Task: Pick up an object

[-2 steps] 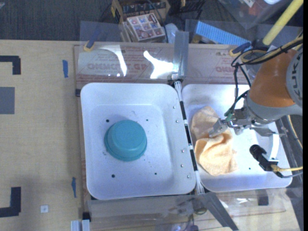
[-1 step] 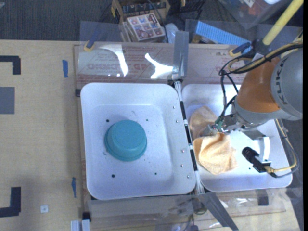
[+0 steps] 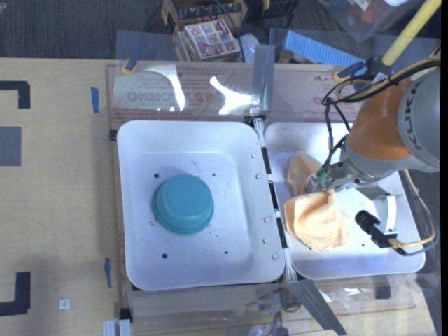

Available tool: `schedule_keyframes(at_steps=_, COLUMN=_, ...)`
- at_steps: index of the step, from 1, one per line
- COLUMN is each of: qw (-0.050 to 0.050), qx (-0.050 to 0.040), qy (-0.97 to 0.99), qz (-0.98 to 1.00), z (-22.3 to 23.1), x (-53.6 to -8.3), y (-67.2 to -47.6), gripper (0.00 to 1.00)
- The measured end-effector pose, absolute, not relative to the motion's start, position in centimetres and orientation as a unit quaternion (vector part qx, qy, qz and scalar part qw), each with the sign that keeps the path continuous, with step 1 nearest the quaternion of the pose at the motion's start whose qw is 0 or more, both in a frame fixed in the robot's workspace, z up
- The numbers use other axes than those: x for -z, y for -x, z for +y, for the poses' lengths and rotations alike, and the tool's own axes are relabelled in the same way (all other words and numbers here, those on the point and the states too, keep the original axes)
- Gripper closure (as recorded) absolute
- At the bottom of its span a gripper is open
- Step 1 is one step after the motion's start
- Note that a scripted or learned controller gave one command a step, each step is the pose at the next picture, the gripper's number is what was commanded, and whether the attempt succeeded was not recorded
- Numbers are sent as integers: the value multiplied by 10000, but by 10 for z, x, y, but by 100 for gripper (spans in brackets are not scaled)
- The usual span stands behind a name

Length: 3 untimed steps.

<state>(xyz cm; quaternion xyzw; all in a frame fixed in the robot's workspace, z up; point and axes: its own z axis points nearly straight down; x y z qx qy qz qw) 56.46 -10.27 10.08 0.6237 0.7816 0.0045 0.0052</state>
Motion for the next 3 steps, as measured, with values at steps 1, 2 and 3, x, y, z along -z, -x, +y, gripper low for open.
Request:
schedule_keyframes(at_steps=1, qw=53, qx=-45, qy=-6235, qz=7818, z=-102, x=-101, y=-565, gripper=0)
schedule_keyframes(at_steps=2, qw=70, qx=-52, qy=-6247, qz=7808, z=-104, x=-111, y=-565, gripper=100)
schedule_keyframes(at_steps=3, qw=70, qx=-52, qy=-6247, qz=7808, z=-104, x=-111, y=-565, gripper=0)
